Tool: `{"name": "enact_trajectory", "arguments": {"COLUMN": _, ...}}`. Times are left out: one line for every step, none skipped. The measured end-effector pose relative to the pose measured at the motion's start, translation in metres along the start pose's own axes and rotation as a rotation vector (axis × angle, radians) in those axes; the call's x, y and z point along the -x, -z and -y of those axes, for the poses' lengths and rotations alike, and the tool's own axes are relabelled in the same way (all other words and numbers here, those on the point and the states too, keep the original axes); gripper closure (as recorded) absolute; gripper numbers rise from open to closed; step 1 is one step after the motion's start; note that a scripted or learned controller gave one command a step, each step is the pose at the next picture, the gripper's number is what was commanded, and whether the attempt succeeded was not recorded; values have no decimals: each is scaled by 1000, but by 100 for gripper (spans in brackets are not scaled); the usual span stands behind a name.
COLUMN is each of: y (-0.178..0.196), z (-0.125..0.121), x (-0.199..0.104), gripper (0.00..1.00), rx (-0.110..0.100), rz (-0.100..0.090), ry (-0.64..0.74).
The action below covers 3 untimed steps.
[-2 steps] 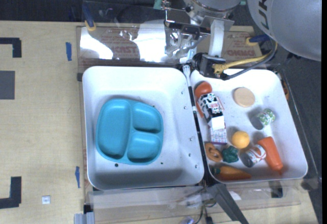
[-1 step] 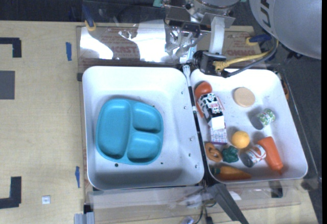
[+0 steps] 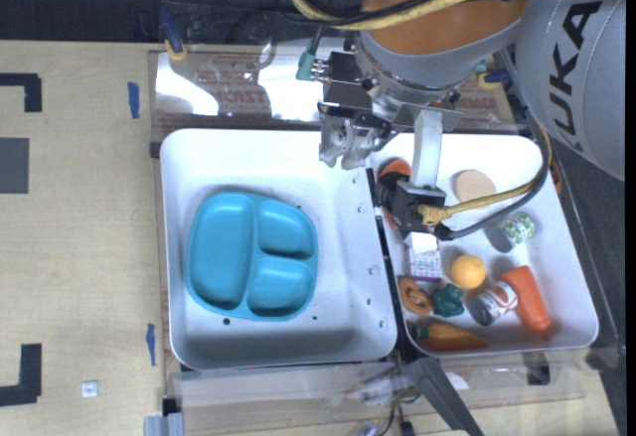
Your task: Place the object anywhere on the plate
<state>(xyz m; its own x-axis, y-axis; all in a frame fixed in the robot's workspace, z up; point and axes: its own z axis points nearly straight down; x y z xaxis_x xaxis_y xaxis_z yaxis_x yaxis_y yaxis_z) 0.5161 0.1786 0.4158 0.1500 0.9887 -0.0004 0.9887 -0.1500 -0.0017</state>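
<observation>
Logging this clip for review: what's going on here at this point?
A KUKA arm reaches in over two white bins. Its gripper hangs above the far edge of the left bin, near the divider, and I can't see anything between its fingers. The blue plate in the left bin has nothing on it. The toy food, such as the orange ball and carrot, lies in the right bin.
</observation>
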Motion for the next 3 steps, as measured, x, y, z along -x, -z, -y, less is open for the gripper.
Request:
{"name": "enact_trajectory", "arguments": {"y": -57, "z": -4, "x": 66, "gripper": 100, "rx": -4, "rz": 2, "ry": -279}}
{"name": "enact_trajectory", "arguments": {"y": -46, "z": -74, "x": 67, "gripper": 100, "rx": 2, "rz": 0, "ry": -466}}
{"name": "enact_trajectory", "arguments": {"y": -35, "z": -74, "x": 66, "gripper": 100, "rx": 4, "rz": -1, "ry": -461}}
